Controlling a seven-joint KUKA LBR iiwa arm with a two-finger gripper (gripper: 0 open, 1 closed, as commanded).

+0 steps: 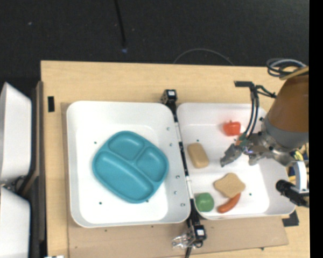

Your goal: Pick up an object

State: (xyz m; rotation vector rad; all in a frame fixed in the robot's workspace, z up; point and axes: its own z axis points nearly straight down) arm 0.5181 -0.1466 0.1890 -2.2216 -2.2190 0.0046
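Over the right white plastic bin (204, 113), the dark metal claw (230, 156) hangs low with nothing between its tips; whether it is spread or pressed together I cannot tell. A tan bread-roll-shaped block (198, 155) lies just to the claw's left, near the divider. A small red boxy piece (232, 127) sits just above the claw, toward the far wall. Below it rests a tan toast-like slice (229, 185), touching a red chilli-shaped piece (229, 203), with a green round piece (204, 201) beside them. The left white bin (81, 208) on the wooden desk (107, 79) holds a teal divided plate (130, 166).
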